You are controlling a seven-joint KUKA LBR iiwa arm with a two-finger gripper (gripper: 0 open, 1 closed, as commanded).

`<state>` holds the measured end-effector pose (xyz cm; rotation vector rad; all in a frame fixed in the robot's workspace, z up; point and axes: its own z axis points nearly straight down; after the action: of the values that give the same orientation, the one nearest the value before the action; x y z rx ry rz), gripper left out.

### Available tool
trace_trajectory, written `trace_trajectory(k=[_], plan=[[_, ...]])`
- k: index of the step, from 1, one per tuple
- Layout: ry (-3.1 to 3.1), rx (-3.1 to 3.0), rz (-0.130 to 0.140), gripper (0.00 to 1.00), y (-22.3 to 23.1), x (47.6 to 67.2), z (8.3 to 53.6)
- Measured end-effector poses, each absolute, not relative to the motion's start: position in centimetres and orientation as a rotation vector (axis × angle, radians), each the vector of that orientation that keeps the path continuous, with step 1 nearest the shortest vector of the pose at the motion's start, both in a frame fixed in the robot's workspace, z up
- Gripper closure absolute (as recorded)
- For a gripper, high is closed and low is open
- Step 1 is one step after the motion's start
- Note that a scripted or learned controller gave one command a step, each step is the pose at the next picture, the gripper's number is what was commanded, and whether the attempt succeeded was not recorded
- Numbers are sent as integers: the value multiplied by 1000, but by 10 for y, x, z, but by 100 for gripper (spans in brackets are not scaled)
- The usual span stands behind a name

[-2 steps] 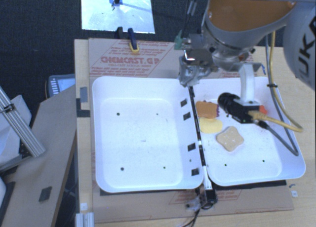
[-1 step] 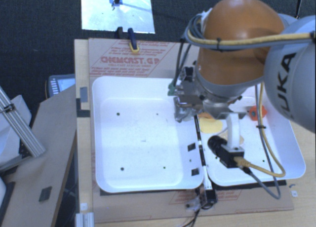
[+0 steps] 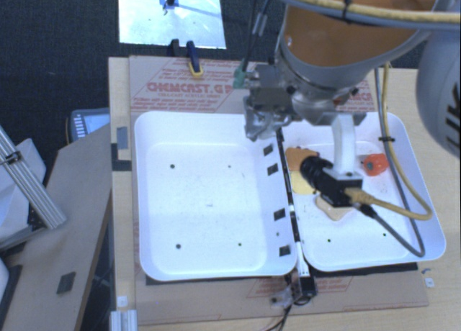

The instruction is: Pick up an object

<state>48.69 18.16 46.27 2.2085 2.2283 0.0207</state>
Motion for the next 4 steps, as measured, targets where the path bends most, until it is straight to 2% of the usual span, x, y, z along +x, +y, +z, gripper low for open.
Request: trace_trajectory(k=[1, 2, 3, 4], plan=[[2228, 2209, 14, 100, 233, 553, 499], [2231, 2213, 5, 100, 235, 484, 517], [2228, 2216, 3, 0, 234, 486, 515], [2233, 2209, 7, 100, 235, 487, 526]])
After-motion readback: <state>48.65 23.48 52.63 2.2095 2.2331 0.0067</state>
